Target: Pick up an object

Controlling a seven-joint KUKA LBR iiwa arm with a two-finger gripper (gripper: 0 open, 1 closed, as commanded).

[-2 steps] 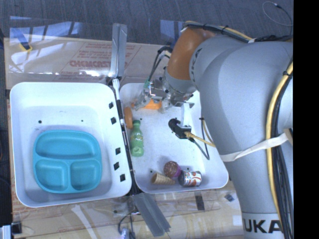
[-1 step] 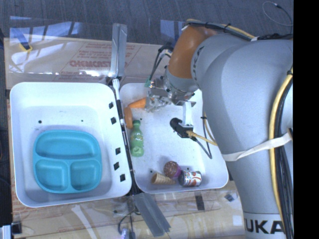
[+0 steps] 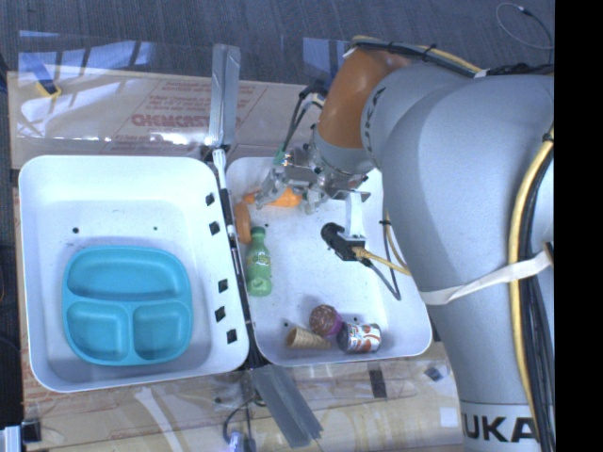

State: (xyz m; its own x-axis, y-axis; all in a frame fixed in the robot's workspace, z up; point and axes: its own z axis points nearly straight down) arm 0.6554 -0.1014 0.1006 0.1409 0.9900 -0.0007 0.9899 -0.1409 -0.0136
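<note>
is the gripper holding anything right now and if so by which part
Cannot be told. The gripper sits low over an orange object at the right bin's far end, its grip hidden.

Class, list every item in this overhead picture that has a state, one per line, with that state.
Green bottle: lying on its side in the right bin, cap on.
Can: lying on its side near the bin's front wall.
Ice cream cone: lying flat beside the can.
Blue divided tray: flat in the left bin.
Claw: low over an orange piece.
</note>
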